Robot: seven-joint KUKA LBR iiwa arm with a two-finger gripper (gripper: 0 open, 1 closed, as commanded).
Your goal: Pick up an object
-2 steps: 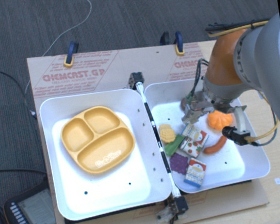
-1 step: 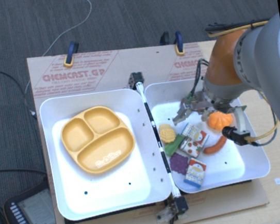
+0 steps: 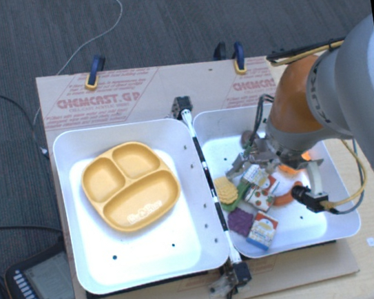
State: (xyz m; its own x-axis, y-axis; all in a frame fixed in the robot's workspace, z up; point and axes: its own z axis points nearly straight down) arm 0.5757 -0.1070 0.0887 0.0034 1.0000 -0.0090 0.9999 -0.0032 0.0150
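White plastic, two bins: the left bin point(image 3: 86, 265) carries a yellow divided plate point(image 3: 131, 185); the right bin point(image 3: 337, 224) holds the cluttered small items point(image 3: 250, 202), presumably as pick stock. The gripper point(image 3: 253, 160) sits low over that pile; grasp state cannot be determined.

KUKA arm point(image 3: 351, 86): grey rounded casing, orange band point(image 3: 295, 105) above wrist, black cables looped alongside, metallic gripper point(image 3: 248, 160) hardware.

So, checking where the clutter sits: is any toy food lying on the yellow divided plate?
No, the yellow divided plate carries nothing; the small items lie in the right bin.
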